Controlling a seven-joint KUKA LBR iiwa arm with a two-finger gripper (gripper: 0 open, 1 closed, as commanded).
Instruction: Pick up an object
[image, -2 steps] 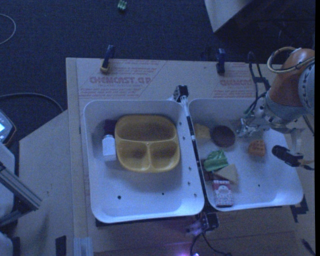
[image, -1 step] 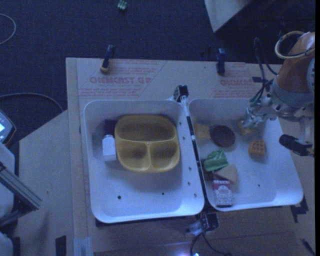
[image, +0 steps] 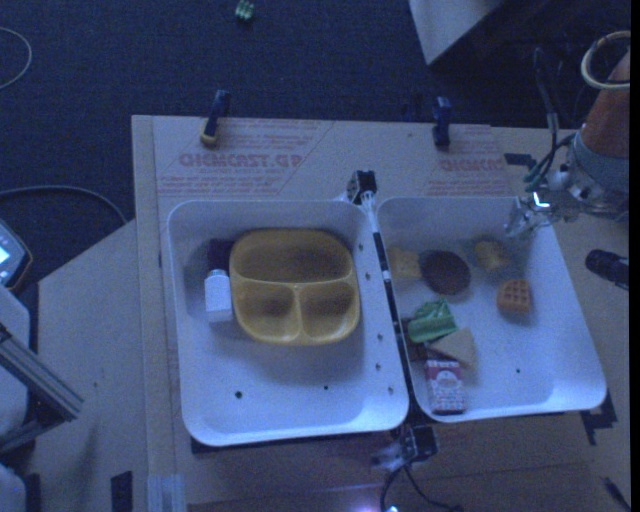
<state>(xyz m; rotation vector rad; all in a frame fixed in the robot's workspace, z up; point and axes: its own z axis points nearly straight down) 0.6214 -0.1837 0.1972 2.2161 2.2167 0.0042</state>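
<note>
Approaching: gripper hung over right bin far corner; finger state not discernible
Next: descent onto waffle needed

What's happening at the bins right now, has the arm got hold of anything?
Nothing visibly grasped yet. The grey arm's gripper hovers over the upper right corner of the right white bin, near a small tan food piece. A round brown cookie, a small orange waffle and a red carton lie loose there. The left white bin holds a yellow divided plate and a small white bottle.
</note>
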